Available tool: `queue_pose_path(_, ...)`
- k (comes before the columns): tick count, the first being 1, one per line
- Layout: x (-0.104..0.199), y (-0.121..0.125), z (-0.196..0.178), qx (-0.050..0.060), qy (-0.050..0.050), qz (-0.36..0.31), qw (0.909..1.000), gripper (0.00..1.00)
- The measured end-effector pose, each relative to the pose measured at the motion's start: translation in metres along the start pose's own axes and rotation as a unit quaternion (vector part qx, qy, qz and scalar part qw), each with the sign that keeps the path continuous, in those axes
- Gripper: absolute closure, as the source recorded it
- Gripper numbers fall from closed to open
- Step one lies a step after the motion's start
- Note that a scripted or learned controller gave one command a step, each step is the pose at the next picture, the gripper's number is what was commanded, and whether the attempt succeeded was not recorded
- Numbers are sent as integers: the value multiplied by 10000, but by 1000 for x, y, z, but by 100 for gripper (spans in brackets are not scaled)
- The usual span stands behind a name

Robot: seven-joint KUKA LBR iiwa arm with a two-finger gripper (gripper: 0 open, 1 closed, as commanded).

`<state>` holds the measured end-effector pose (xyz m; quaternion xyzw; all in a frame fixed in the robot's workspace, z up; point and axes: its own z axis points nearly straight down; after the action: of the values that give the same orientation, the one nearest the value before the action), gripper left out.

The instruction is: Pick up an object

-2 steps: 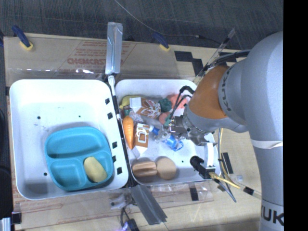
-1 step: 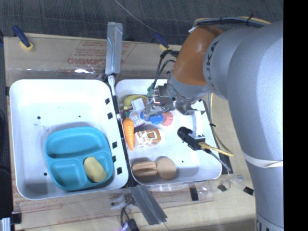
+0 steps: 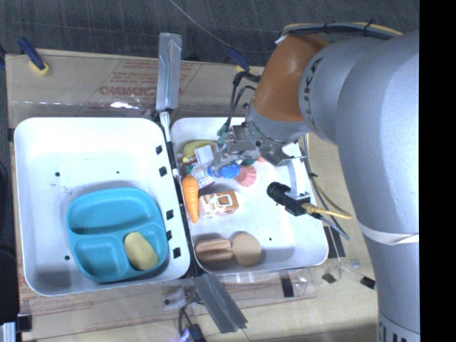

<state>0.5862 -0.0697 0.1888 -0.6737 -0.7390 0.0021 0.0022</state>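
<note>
Brown buns (image 3: 229, 249) lie nearest us, then the carrot (image 3: 189, 198), both untouched in the right bin (image 3: 313, 244). Farther back our claw (image 3: 229, 154) sits low over the clutter; we cannot tell its grip. Nothing looks lifted yet.

i'm looking at a lab test bench here: two white bins (image 3: 92, 130) clamped to a board, loose cables (image 3: 235, 105) running around, toy food (image 3: 189, 198) as props.
</note>
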Motion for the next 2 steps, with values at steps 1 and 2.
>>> queue_pose_path(1, -12, -6, -25, -9, -5, -1482, 9889, 100)
queue_pose_path(2, -26, 12, -22, -10, -7, -3410, 9401, 100)
